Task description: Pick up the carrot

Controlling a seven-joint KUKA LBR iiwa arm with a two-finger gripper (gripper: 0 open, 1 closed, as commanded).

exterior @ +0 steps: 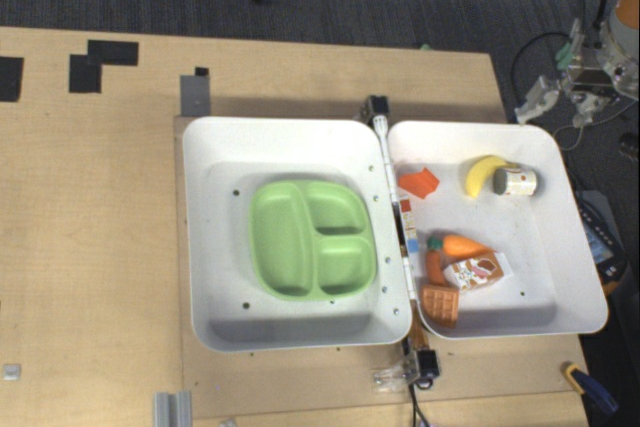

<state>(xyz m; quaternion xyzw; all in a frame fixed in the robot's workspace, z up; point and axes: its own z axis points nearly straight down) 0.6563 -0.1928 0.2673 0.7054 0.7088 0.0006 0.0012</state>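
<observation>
Carrot (463, 246): right bin (556, 245), lower-left part, lying flat, leafy end toward the wall between the bins. Likely light, stiff, smooth toy; take mid-body across narrow width.

Left to right: left bin (200, 215) holds green divided plate (310, 237). Waffle piece (441, 303) just below carrot. Snack packet (474, 271) touches carrot's lower side, tight there. Red block (418, 182), banana (482, 175), white can (516, 182) well apart. Open room above and right of carrot.

Gripper (590, 75) beyond bin's far-right corner; released or clenched, cannot tell.

Wooden bench (90, 245) bears two white bins (210, 245) (side by side).
</observation>
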